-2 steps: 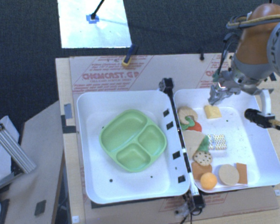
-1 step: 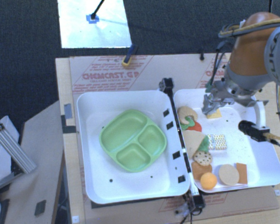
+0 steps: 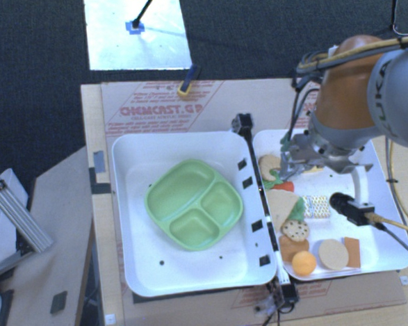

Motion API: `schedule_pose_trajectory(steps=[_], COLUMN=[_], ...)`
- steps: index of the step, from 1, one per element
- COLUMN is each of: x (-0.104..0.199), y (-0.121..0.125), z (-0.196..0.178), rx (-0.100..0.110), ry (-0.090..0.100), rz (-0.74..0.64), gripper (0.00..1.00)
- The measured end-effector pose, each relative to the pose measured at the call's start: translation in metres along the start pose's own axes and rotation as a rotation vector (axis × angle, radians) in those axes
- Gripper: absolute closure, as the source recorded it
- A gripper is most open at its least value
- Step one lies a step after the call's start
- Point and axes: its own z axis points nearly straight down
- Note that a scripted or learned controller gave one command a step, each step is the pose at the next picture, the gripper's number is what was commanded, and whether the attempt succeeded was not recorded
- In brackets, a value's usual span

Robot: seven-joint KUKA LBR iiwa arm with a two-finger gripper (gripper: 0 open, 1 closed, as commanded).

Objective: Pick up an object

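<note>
Grey arm [image 3: 394, 90], orange band, cables

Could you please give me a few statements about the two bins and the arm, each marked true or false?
1. The green divided plate lies in the left bin. True.
2. The orange ball sits on the green divided plate. False: it lies in the right bin, near its front edge.
3. The gripper is over the right bin, near the toy food at its left side. True.
4. The green divided plate has three compartments holding food. False: its compartments hold nothing.
5. A round cookie with dark chips lies in the right bin. True.
</note>
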Motion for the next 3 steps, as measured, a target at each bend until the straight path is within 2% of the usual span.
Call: schedule_pose_trajectory(steps=[1,2,3], x=[0.014,0.006,0.009], y=[-0.005,-0.010,-0.018], z=[-0.011,-0.015,0.002], rx=[-0.004,-0.003,-0.002], ry=[0.000,0.000,-0.001], rz=[0.000,0.005,0.006], gripper=[1.00,1.00,1.00])
